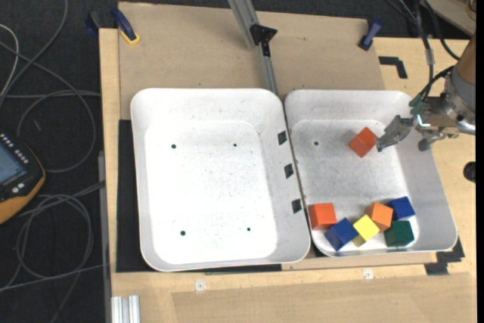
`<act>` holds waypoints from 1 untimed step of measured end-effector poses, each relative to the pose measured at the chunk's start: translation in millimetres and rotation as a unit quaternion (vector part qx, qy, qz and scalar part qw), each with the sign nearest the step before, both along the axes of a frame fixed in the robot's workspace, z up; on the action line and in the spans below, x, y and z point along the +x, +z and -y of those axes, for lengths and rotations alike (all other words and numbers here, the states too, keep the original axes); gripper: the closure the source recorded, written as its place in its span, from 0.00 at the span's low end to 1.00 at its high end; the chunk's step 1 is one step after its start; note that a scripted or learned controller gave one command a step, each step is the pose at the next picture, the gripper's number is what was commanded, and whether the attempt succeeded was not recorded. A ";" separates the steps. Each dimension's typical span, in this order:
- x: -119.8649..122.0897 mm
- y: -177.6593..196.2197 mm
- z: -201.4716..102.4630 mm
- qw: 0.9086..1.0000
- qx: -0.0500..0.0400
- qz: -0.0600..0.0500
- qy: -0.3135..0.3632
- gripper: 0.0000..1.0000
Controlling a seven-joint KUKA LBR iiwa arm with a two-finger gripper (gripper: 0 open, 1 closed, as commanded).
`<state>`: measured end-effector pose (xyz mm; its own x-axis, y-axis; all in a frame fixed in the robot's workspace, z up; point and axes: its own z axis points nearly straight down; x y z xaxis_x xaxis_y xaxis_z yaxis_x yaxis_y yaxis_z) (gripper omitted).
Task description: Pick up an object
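Lying just left of the pincer (406, 131), an orange cube (364, 141).

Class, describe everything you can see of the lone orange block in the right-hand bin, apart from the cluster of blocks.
The orange block is a small cube, plain and matte, perhaps painted wood or foam. It appears tilted, a corner turned toward the camera, in the upper part of the right bin, far from the blocks at the near edge. The claw is right beside it on the right, one fingertip at or near its side; whether it grips the block cannot be told.
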<state>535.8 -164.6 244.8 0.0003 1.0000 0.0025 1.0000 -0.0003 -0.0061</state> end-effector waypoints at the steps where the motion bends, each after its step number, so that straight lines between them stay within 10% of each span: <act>1: 1.0 2.6 -0.1 1.000 -0.001 0.003 0.000 0.00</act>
